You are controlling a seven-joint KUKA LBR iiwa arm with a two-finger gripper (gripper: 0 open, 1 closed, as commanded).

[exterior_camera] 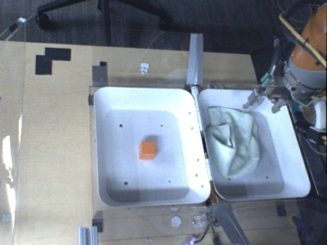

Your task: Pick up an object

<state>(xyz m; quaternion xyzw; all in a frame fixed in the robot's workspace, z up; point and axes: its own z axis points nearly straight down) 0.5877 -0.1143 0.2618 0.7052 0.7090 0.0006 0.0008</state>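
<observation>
Nearest the camera, along the bottom edge of the bench (46,152), a few small clear and metal fittings (176,221) lay just below the seam where the two bins met.

The gripper (264,99) hung over the upper right corner of the right bin (296,188). Its two thin metal fingers (252,101) stood apart with nothing between them, tips pointing down and to the left, just above the top edge of a crumpled pale grey-green cloth (236,142). I could not tell whether the tips touched the cloth or hovered a little over it. Behind the fingers came the grey wrist (301,80), then the orange band (309,57), with cables looping off toward the right.

The cloth lay bunched in the left and middle part of the right bin, its folds running from near the top wall down toward the bottom.

In the left bin (107,182) a small orange block (147,150) sat alone near the middle of the floor, well apart from the gripper and from every wall.

A grey metal bar (194,60) rose from the seam between the bins at their far side. On the wooden bench to the left were two black patches (51,59), and beyond the bench the dark legs of a chair base (102,1) spread across the carpet.
</observation>
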